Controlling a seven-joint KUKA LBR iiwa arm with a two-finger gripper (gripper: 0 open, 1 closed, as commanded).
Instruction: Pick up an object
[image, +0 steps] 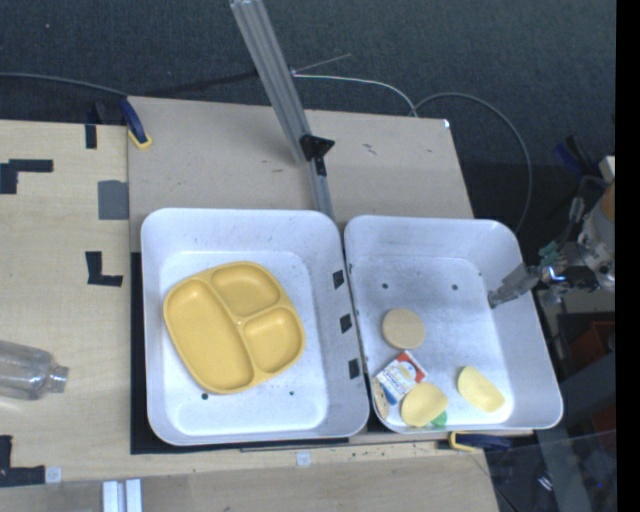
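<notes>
1. At the view's right edge, beside the right bin (452, 240): the hand (503, 291), one grey finger poking over the bin's right wall.
2. Too small and blurred to tell whether spread wide or pinched narrow; nothing seen between the fingers.
3. In the right bin's near half: a tan round disc (403, 327), a small printed packet (397, 378), a yellow lump (423, 404) touching the packet, and a second yellow lump (481, 389) near the right wall.
4. In the left bin (240, 225): a yellow divided tray (233, 325), flat on the floor.
5. On the worktop (55, 250) at far left: a clear bottle (30, 368) on its side.
6. Judged progress: early. Nothing lifted, every candidate resting in place, hand well apart from them all.
7. Left to do, probably: reach in over one item, descend, close, raise.
</notes>
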